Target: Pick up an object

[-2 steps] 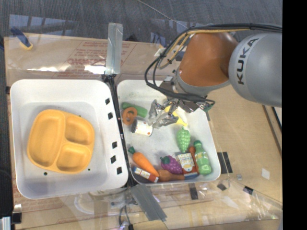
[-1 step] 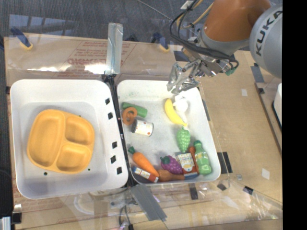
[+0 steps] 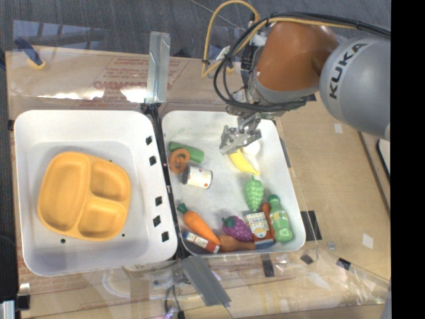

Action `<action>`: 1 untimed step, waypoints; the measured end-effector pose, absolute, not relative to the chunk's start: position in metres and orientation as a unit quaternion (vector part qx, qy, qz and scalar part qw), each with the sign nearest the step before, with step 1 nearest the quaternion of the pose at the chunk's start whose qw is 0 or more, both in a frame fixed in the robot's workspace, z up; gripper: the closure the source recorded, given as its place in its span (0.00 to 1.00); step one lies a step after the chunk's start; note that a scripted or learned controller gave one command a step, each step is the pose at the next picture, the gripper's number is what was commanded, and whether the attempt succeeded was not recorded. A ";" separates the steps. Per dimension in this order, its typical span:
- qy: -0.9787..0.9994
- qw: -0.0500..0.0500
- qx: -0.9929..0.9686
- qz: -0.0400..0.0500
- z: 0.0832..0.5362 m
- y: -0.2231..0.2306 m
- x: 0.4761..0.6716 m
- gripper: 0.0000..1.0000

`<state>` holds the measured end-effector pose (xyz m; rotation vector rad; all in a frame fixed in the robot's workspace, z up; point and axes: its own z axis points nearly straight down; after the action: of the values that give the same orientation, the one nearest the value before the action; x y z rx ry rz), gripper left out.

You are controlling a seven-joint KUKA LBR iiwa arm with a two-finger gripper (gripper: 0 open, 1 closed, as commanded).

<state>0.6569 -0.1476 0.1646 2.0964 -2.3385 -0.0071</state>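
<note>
The grey arm [image 3: 352,78] with its orange band occupies the upper right of the frame and reaches down toward the right-hand bin. The worktop [image 3: 332,171], covered in brown cardboard-like sheeting, carries two shallow white bins side by side.

The left white bin [image 3: 26,138] fills the left half of the frame. It contains a yellow-orange plastic tray [image 3: 83,195] with three compartments, lying flat near the bin's centre.

The right white bin [image 3: 199,121] sits in the centre-right of the frame and holds a group of small toy food items. The metal two-finger gripper [image 3: 239,139] is in the upper part of this bin, directly above and apparently touching the upper end of a yellow banana [image 3: 244,163]. Whether its fingers are spread or closed cannot be told, and no item is visibly held between them.

Remaining items in the right bin, by position:
- Upper left: a green vegetable-shaped piece [image 3: 188,153] with an orange ring [image 3: 178,159] lying against it.
- Just below these: a small white cylindrical can [image 3: 198,177] on its side.
- Centre right: a green bunch of grapes [image 3: 254,193], just below the banana.
- Lower left: an orange carrot [image 3: 198,223] and a red-and-white bottle [image 3: 201,242].
- Lower centre: a purple bunch of grapes [image 3: 236,228].
- Lower right: a small printed carton [image 3: 257,226] and a green bottle [image 3: 280,223], close together.
</note>
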 end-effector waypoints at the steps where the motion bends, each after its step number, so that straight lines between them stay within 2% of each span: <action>1: -0.586 0.001 0.811 -0.003 0.136 -0.187 0.590 1.00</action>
<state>0.5896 -0.1869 0.1361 2.5453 -1.8385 -0.0080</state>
